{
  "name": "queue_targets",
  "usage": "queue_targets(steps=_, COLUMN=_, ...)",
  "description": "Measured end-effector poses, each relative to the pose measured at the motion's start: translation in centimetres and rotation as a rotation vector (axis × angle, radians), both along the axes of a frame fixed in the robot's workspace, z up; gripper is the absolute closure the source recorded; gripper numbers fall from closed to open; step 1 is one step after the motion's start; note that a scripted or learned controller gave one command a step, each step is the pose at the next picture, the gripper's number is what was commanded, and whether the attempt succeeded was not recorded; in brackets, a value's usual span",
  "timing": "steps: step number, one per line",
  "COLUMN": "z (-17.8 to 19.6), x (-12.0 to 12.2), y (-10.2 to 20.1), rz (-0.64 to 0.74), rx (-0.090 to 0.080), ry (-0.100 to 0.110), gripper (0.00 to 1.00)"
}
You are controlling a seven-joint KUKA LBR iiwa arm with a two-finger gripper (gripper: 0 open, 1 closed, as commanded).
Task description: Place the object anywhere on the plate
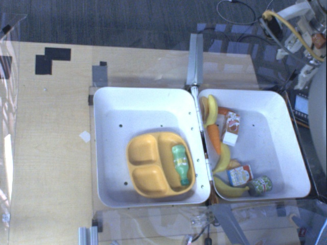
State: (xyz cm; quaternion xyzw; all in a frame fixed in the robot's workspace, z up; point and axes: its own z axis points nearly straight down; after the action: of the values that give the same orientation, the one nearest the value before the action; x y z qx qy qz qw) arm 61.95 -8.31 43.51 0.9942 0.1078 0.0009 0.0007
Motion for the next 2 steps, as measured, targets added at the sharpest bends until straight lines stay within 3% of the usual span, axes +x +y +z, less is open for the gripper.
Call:
queue_targets(steps=1, z=-3.6, x=3.0, y=-3.0, rz=-0.009, rx=0.000, ry=0.001, gripper=0.00)
queue_targets(steps=2, z=0.1, x=3.1, y=-6.3, rz=0.211, rx=-0.001, ry=-0.001, gripper=0.00)
